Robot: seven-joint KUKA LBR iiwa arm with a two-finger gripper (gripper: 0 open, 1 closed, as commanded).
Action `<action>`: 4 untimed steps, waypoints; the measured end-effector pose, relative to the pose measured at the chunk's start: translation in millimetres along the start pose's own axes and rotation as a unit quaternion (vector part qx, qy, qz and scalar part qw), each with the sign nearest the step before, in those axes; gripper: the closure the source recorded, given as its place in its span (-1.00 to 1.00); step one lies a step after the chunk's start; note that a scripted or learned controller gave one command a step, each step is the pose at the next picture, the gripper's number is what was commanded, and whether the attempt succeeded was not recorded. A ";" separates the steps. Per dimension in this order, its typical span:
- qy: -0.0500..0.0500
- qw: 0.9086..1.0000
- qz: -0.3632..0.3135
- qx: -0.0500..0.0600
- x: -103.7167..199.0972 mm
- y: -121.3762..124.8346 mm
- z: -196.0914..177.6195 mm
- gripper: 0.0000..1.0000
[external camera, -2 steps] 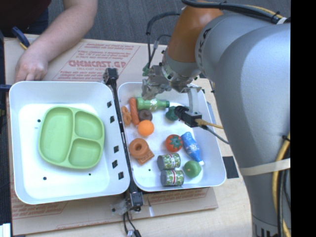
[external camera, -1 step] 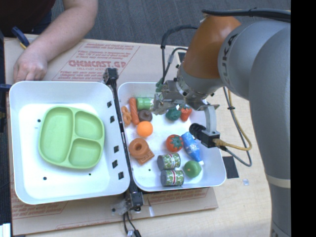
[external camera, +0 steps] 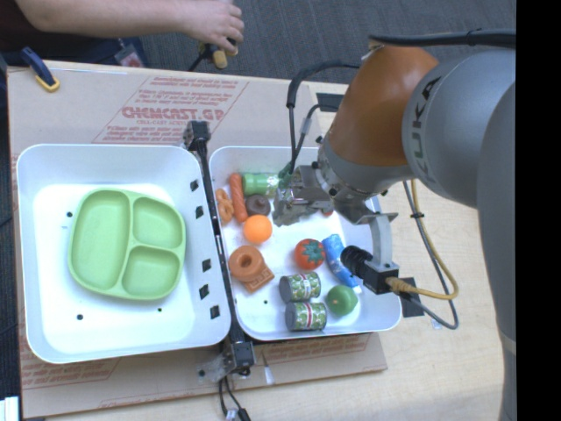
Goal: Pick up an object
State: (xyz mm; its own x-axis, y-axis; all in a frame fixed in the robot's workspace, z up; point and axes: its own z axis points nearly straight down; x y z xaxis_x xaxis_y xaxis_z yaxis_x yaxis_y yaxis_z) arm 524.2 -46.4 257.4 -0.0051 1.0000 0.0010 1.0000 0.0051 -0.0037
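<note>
The right bin (external camera: 263,323) holds several toy foods: a carrot (external camera: 237,196), an orange ball (external camera: 257,228), a green can (external camera: 259,183), a brown donut-like piece (external camera: 259,204), an orange ring on a waffle (external camera: 247,263), a tomato (external camera: 308,253), a blue piece (external camera: 336,259), two cans (external camera: 302,287) (external camera: 306,316) and a green ball (external camera: 342,300). My gripper (external camera: 294,202) hangs over the bin's middle back, right of the green can and the brown piece. Nothing shows between its fingers.
The left bin (external camera: 44,323) holds a green divided plate (external camera: 128,244). A person's arm and hand (external camera: 219,20) reach over the bench's far edge. A cardboard sheet (external camera: 158,103) lies under both bins. Cables (external camera: 429,288) loop to the right of the right bin.
</note>
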 end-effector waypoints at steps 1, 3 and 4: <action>0.000 1.000 -0.002 0.001 0.0 0.5 -9.5 1.00; -0.001 1.000 -0.001 0.001 -8.3 -48.2 60.1 1.00; -0.001 1.000 -0.002 -0.001 -5.4 -46.9 52.2 1.00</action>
State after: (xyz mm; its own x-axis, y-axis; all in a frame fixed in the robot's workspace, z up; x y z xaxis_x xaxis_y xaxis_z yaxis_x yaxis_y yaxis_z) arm 477.1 -52.0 205.4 -0.0082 1.0000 -0.0016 1.0000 0.0082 -0.0014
